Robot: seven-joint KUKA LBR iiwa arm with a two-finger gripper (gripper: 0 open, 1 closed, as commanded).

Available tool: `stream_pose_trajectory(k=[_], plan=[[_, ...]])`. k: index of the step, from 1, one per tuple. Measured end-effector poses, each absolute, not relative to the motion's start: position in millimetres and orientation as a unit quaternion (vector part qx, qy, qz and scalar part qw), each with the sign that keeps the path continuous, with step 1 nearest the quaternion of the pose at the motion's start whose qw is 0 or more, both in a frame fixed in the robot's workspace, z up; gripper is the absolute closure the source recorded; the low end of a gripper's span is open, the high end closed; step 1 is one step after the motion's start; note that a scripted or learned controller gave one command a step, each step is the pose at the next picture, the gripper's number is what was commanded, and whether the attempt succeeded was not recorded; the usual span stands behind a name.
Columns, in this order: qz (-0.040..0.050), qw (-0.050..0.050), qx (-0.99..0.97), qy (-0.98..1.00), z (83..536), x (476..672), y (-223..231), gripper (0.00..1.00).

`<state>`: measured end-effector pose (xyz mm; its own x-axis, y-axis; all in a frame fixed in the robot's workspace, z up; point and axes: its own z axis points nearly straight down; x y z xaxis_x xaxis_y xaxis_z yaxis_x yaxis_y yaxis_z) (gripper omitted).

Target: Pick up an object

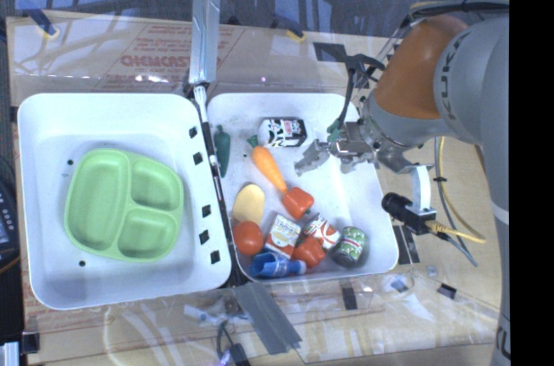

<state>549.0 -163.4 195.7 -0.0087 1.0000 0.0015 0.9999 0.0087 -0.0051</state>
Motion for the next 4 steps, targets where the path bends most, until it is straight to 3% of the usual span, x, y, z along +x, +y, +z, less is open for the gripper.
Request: stream_pose_trajectory(k=[1,2,3,4], plan=[[0.0026,0.003,-0.689,-0.725,101.2,583.9,-105.9,0.00],[0.0023,0.003,-0.688,-0.726,112.2,584.7,-106.4,1.00],[0.0005,0.000,-0.762,-0.648,156.3,635.8,-128.3,1.00],[0.0006,0.001,-0.762,-0.648,156.1,635.7,-127.9,0.00]])
